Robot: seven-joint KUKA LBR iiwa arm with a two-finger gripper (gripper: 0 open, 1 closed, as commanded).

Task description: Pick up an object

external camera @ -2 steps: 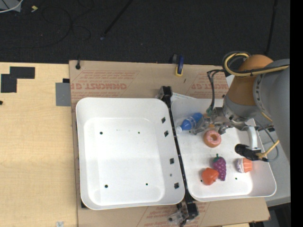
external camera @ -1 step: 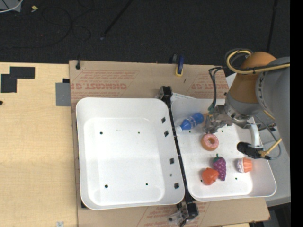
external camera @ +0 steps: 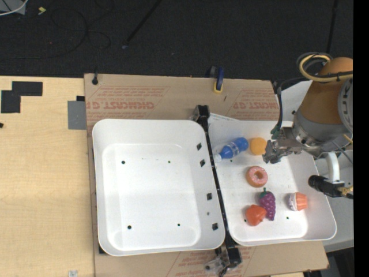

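Nearest the cam, along the front of the right bin (external camera: 323,227), sit a red-orange toy (external camera: 255,214) and purple grapes (external camera: 267,203), touching each other. Just right of them is a small cupcake (external camera: 297,201), apart from both. Pink donut (external camera: 257,176) lies flat a bit further back, mid-bin. Behind it, near the bin's back-left, a blue bottle (external camera: 233,149) lies on its side w/ an orange ball (external camera: 258,146) just beside its right end. Gripper (external camera: 275,153) hangs low at the ball's right, close to it or touching; can't tell which. Nothing visible between the tips, and whether they're spread or pressed together I can't tell from here. Arm comes in from the right. Left bin (external camera: 104,154) sits alongside, a black divider btw the two.
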